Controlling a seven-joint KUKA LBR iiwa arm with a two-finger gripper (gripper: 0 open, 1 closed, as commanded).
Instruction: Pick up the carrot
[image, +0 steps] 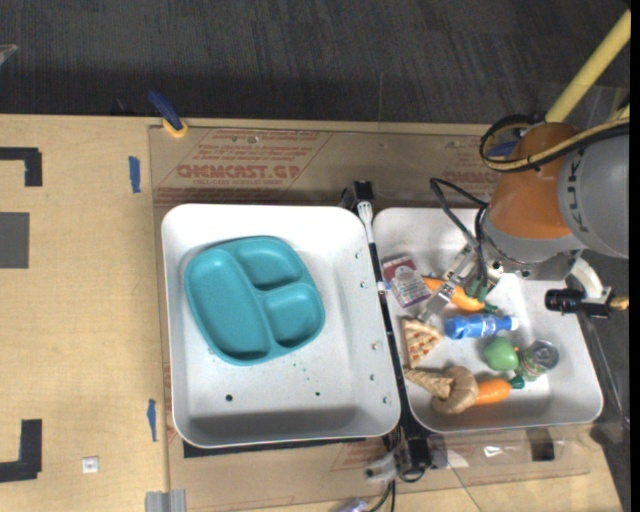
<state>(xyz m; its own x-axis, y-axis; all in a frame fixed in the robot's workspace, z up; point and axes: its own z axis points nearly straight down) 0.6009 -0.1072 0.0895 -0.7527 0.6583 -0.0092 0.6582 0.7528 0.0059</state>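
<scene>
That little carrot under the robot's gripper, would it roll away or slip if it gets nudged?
Probably. The carrot looks small, rounded and tapered, so it may roll in a curve. Its surface looks smooth, like a plastic toy, so it could slip. The blue bottle beside it might stop it in the right bin.

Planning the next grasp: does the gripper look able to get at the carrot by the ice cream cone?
Probably yes. That carrot lies uncovered at the right bin's near edge, cone touching one end; gripper hangs nearby over another carrot.

Carrot (461, 296): small, orange, green top
Pose: lying flat, slanted
Place: right bin, upper middle
Second carrot (491, 391): orange, green top, lying flat near the front wall
</scene>
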